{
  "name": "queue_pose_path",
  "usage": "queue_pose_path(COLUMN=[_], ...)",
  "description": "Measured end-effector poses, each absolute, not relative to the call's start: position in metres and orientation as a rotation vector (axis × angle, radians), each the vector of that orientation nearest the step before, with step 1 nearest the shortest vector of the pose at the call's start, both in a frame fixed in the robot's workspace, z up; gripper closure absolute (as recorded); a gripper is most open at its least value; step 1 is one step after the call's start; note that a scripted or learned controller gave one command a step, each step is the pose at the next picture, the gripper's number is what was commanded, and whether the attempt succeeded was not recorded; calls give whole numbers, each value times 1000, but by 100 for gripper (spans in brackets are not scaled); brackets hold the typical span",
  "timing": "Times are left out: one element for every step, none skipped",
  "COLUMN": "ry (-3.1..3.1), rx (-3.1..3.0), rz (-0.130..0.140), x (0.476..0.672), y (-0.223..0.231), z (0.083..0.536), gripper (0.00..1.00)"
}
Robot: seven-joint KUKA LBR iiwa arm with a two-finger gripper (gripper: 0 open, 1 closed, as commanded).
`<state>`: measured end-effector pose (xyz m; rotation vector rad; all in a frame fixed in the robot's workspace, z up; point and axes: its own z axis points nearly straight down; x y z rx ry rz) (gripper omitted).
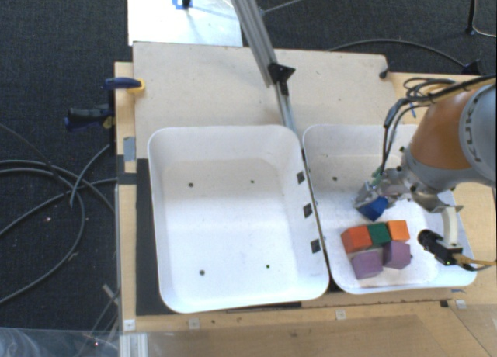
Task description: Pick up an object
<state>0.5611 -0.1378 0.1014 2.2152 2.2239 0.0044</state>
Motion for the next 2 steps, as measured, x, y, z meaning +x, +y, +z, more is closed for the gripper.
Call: queue_pose_path(ry=[2229,2237], rx=[2200,2206], rz=[16,8], x=[647,666], y=[-72,4], z=[196,191], gripper=[100,100])
